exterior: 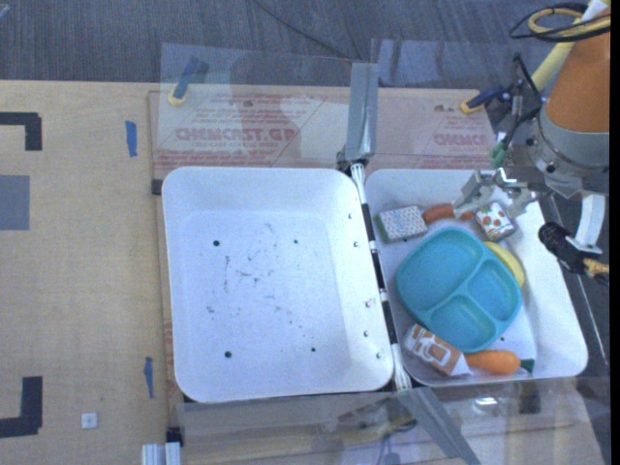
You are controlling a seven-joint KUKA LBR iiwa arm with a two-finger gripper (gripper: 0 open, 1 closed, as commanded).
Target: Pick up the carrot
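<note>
The carrot point(492, 361), orange with a green stub at its right end, lies at the front edge of the right bin point(567, 342), just below the blue divided plate point(458, 289). My gripper point(496, 198) hangs over the far part of that bin, well away from the carrot. It is open, its metal fingers point(472, 197) spread apart with nothing between them. A small red-and-white item point(496, 223) sits just below the fingertips.
In the right bin also lie a small brown carton point(433, 350) beside the carrot, a green-grey packet point(402, 223), an orange-red sausage-like piece point(438, 212) and a yellow banana point(511, 262) by the plate's right rim. The left bin point(184, 260) stands alongside.
</note>
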